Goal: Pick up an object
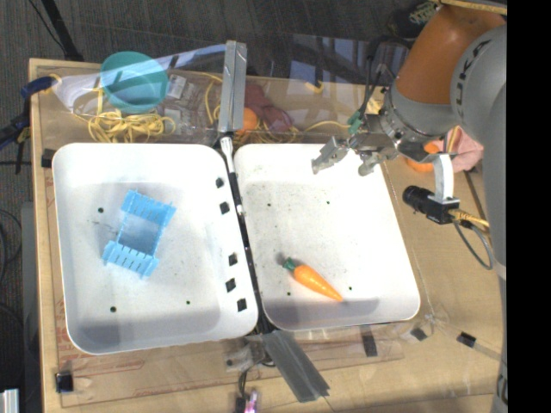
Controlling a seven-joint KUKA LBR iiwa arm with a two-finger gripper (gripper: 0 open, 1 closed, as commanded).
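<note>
An orange toy carrot with a green top lies near the front of the right bin. A light blue ridged plastic piece rests in the left bin. My gripper hangs over the back edge of the right bin, well behind the carrot. Its two grey fingers are spread apart with nothing between them.
Behind the bins lie a teal bowl, yellow cord, a clear plastic sheet and orange items. A grey bar rises between the bins. A black cable fitting sits right of the right bin.
</note>
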